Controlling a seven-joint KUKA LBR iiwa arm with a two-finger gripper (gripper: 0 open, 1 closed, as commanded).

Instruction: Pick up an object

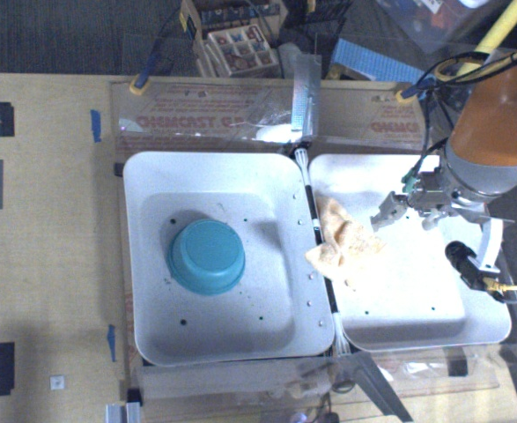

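A crumpled beige cloth (343, 238) lies at the left side of the right bin (417, 311), partly draped over the rim between the bins. A teal bowl (207, 255) sits upside down in the middle of the left bin (152, 192). My gripper (408, 216) hovers over the right bin's upper middle, just right of the cloth and apart from it. Its two grey fingers (387, 211) are spread, and nothing sits between them.
The grey arm with its orange band (496, 122) comes in over the right bin's far right corner. A cardboard wall (214, 117) runs along the back of both bins. Boxes and clutter (236, 38) stand beyond it.
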